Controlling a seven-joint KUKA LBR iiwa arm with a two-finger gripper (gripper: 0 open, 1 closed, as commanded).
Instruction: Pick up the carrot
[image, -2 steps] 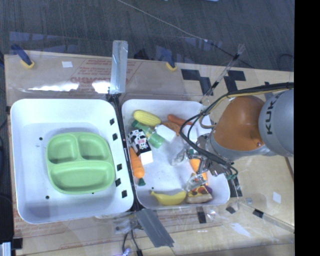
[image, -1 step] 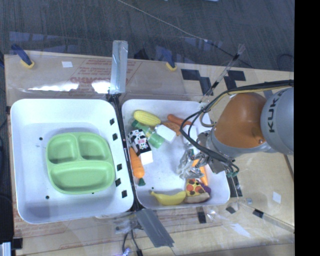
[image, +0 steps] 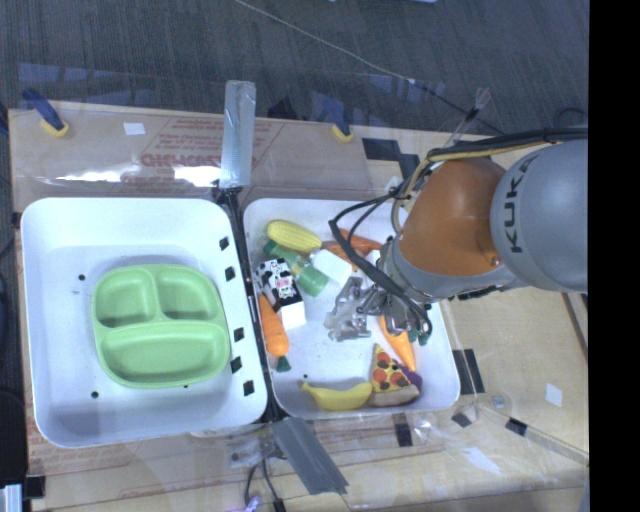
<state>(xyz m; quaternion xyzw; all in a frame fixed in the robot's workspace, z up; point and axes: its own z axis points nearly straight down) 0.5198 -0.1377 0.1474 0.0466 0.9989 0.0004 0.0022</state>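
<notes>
i hang over the right bin (image: 440, 370), my gripper (image: 350, 310) at centre right of the frame, low over the bin floor. from this angle i cannot tell how my fingers stand, and i see nothing caught between them.

there are several orange carrot-like pieces here. the clearest carrot (image: 273, 332) lies along the left wall of the right bin, just left of centre frame, long axis running top to bottom, its green stub toward the bottom. it sits just beside the black and white cow carton (image: 279, 285), perhaps touching it. another carrot (image: 402, 345) lies just to the right of my gripper, tip pointing down toward the pizza slice (image: 390, 377), partly hidden by my wrist cables. a third orange bit (image: 357, 243) peeks out near the top of the bin beside the corn cob (image: 292, 236).

it looks like a plastic toy: light, stiff, smooth, so likely to slide or roll if i pinch it off-centre. i would take it across its thick middle, jaws set square to its length, not at the tapered tip, where it could squirt out. the one by the wall leaves little room for a finger on the wall side, so the one beside me may be easier.

the banana (image: 337, 395) lies at the bottom of the bin, and the green plate (image: 158, 325) sits in the left bin (image: 50, 230).
</notes>
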